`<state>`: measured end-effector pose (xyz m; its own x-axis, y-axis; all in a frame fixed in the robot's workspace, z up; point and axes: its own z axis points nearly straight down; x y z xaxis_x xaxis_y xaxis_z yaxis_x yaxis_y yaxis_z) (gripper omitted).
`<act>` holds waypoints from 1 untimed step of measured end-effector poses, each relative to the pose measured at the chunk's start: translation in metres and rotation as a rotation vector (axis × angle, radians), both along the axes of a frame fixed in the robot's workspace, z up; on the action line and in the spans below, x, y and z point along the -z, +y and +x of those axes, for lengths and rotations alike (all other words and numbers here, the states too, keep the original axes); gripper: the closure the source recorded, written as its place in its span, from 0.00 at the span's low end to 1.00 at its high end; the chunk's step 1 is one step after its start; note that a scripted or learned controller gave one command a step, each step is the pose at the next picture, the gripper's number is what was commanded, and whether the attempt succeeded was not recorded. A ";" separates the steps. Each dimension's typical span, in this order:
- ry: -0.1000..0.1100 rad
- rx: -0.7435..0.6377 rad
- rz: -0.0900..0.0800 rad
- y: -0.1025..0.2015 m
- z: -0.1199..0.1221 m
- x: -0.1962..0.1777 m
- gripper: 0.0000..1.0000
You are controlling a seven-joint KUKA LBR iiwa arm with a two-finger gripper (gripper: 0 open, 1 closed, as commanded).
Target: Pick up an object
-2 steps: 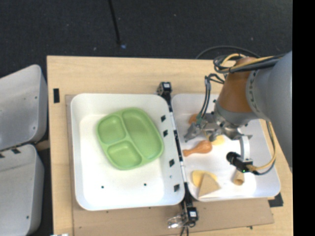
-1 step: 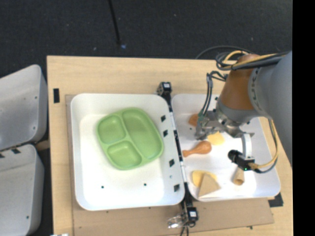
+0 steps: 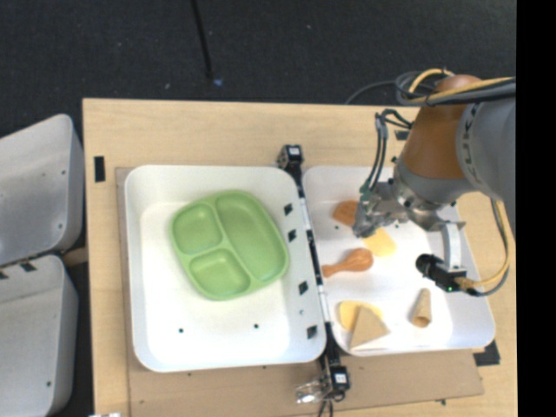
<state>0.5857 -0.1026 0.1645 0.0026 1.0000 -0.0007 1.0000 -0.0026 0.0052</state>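
Observation:
My gripper [image 3: 372, 221] hangs low over the upper middle of the right bin [image 3: 469, 320]. It sits just above a yellow piece [image 3: 380, 244] and beside an orange piece [image 3: 346, 212] that pokes out to its left. A drumstick-shaped brown toy [image 3: 349, 263] lies below the gripper. A yellow wedge with a tan slice [image 3: 361, 321] rests at the bin's front, and a tan cone [image 3: 421, 307] stands to their right. The arm's body hides the fingertips.
The left bin [image 3: 156, 337] holds a green divided plate [image 3: 228, 244]. A black clamp strip [image 3: 305, 250] runs between the two bins. A black cable fitting [image 3: 437, 271] hangs from the arm over the right bin.

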 end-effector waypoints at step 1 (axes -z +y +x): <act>-0.003 -0.005 -0.001 0.001 0.003 -0.065 1.00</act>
<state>0.5889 -0.1013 0.2291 -0.0027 1.0000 -0.0016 1.0000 0.0027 0.0079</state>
